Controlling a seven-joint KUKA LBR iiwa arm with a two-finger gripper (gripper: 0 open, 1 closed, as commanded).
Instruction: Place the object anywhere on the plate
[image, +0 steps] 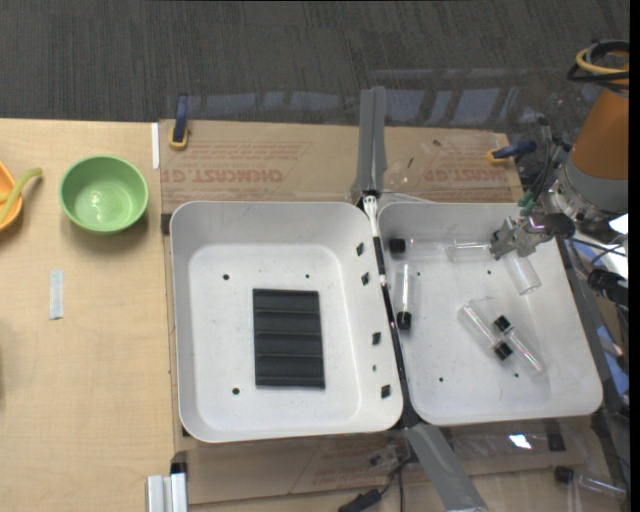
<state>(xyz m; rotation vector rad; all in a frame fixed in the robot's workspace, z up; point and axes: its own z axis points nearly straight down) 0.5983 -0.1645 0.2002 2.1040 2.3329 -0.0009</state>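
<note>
the bench (80, 380) carries two shallow white bins side by side on cardboard. the left bin (200, 400) holds a black ribbed plate (289, 338) lying flat near its middle. the right bin (560, 390) holds several clear tubes with black caps: one (402, 292) along its left wall, two (500, 335) near the middle, and another (460, 248) near the top. the arm (600, 150) reaches in from the right, over the right bin's upper right corner. the gripper (512, 240) hangs just above the top tube's right end; whether it is spread or closed, or grips anything, i cannot tell at this size. a green bowl (104, 194) sits well apart on the bench to the left.

judging by this, the pick step is in hand: no tube is on the plate yet. next the gripper needs a firm hold on one tube, a lift clear of the bin wall, then a carry leftward over the divider to the plate.
</note>
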